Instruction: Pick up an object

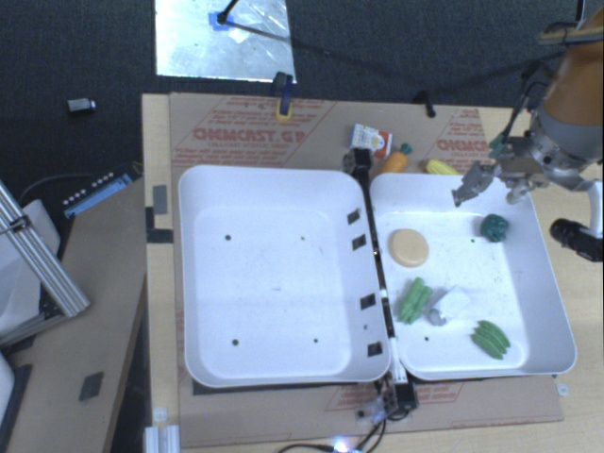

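Grey arm (566, 111) reaches in w/ end effector (493, 189) spread above right bin (557, 333).

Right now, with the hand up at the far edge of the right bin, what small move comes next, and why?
Probably lower the hand toward the dark green ball, the nearest object. The hand hangs above the right bin holding nothing, with its fingers apart.

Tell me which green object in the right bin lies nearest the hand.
The dark green rounded lump by the bin's far right wall, just below the hand; both lighter green pieces lie far lower.
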### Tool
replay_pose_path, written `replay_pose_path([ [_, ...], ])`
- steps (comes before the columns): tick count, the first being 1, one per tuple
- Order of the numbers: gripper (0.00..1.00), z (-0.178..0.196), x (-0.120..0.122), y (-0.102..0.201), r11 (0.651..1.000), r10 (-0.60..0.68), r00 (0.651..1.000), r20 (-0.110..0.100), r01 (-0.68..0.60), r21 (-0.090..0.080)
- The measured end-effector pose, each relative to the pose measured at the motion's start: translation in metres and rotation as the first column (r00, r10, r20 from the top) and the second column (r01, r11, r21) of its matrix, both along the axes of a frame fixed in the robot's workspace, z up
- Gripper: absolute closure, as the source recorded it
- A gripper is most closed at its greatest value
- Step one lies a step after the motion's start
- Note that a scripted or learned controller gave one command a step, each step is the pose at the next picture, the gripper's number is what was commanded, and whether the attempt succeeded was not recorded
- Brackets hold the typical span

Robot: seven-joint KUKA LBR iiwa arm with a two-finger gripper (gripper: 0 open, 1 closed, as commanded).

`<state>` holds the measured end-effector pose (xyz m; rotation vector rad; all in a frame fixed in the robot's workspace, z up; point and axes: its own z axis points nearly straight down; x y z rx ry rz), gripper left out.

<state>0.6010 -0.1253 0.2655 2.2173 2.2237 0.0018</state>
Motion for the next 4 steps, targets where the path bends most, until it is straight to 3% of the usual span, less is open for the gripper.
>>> replay_pose_path([
  [1, 1.0, 0.011, 0.001, 0.0, 1.0, 0.003, 1.0, 0.003, -0.003, 0.0],
  [2, 1.0, 0.125, 0.012, 0.01, 1.0, 0.004, 1.0, 0.015, -0.004, -0.002],
  [3, 1.0, 0.269, -0.025, 0.012, 1.0, 0.002, 1.0, 0.02, -0.002, -0.004],
  [4, 1.0, 0.234, -0.117, 0.045, 1.0, 0.003, 1.0, -0.001, -0.003, 0.002],
])
